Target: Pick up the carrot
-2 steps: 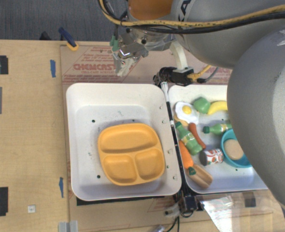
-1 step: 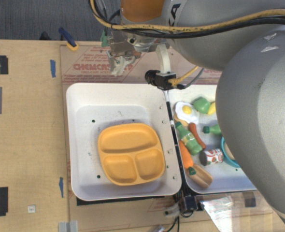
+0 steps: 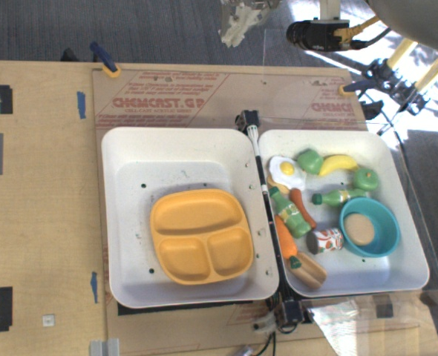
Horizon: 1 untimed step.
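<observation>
Camera view is looking down on a tan worktop (image 3: 41, 221) carrying two shallow white bins side by side. Nearest the lens, the left bin (image 3: 122, 273) is holding a yellow divided tray (image 3: 202, 235), lying flat near the bin's middle. In the right bin (image 3: 408, 273), a brown wooden piece (image 3: 309, 271) is resting at the near edge, touching the green top of the carrot (image 3: 286, 243). The carrot is lying lengthwise along the right bin's left wall, orange body pointing away from the lens, just beside a green bottle (image 3: 292, 213). A small red and white can (image 3: 327, 239) is lying next to a teal bowl (image 3: 370, 228), which is sitting toward the bin's right side. Farther back, a second small green bottle (image 3: 332, 197) is lying on its side, with a fried egg toy (image 3: 285, 171), a green pepper (image 3: 309, 160), a banana (image 3: 338, 164) and another green vegetable (image 3: 366, 178) sitting along the far part of the bin. Beyond the bins, a cardboard sheet (image 3: 226, 95) is covering the worktop. At the far top, the tool (image 3: 237, 22) is hanging well apart from the bins, over the grey floor (image 3: 130, 13); whether it is apart or together, I cannot tell.
</observation>
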{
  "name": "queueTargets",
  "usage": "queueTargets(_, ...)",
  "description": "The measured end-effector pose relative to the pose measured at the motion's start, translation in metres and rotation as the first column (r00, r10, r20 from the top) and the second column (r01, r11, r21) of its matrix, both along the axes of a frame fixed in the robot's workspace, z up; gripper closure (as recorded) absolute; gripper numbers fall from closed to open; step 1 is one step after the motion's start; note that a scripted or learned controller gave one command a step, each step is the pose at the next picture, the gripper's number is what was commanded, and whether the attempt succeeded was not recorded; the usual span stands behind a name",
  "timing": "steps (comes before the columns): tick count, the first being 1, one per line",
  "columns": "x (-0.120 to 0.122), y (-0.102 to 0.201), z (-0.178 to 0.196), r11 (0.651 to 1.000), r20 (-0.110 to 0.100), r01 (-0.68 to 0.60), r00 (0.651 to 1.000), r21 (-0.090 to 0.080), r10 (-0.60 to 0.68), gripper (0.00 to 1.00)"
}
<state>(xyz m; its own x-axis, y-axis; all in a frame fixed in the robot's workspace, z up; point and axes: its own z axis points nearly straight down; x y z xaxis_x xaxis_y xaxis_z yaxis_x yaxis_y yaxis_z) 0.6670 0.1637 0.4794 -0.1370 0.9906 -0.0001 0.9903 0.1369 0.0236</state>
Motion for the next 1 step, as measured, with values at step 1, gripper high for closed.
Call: queueTargets(1, -0.0025, -0.0009, -0.1531, 1.0, -0.04, 0.015, 0.999, -0.009, -0.016, 1.0)
